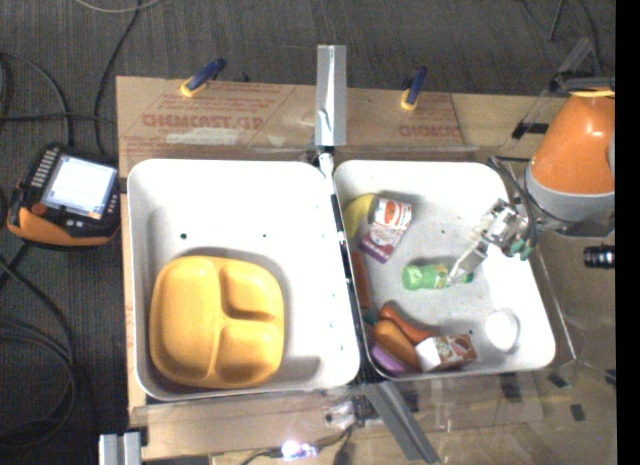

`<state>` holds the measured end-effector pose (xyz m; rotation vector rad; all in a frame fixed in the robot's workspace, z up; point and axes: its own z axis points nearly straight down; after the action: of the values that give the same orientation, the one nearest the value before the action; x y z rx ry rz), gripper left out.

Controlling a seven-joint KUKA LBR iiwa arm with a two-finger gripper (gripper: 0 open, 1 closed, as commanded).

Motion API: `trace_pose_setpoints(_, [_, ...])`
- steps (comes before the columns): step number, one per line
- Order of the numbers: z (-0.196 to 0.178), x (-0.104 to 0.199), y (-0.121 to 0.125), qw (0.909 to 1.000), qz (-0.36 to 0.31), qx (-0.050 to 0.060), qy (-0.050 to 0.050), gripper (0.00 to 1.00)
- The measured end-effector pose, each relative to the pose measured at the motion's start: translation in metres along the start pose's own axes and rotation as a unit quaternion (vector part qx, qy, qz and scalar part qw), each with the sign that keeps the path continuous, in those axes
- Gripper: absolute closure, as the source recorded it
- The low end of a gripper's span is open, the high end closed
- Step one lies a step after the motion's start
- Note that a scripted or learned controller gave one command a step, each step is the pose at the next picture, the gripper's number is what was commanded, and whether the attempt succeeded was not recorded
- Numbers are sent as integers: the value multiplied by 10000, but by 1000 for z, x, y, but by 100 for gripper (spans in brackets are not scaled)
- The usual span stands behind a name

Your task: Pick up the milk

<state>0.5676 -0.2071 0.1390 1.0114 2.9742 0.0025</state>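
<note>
Two white bins sit side by side on the table [140,113], and two blue-and-yellow clamps [203,77] pin the board at the upper edge. The left bin [200,178] holds one thing, a yellow divided tray [217,319] lying in its lower half. The right bin [450,178] is crowded. It has one green bottle [425,276] on its side near the middle and one red-and-white can [390,214] toward the upper left, with a yellow piece [357,215] just beside it and a purple box [377,246] under it. There is also one white cup [501,330] at the lower right and a cluster of orange pieces [398,329] along the lower left. The one milk carton [445,351] lies on its side at the bottom edge of that bin, between the orange pieces and the cup. The arm comes in from the right, and its gripper [462,271] slants down toward the middle of the bin. The fingers look drawn close together into a single slim tip, with nothing gripped between them. That tip sits at the right end of the green bottle. The milk lies apart from them, lower in the frame and slightly left. One handheld controller [68,196] rests off the table at the left.
</note>
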Motion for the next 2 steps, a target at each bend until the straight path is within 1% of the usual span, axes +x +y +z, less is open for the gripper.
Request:
trace_pose_setpoints(1, [-9,0,3,10000,-8,-26,-8,100])
trace_pose_setpoints(2, [-9,0,3,10000,-11,-27,-6,0])
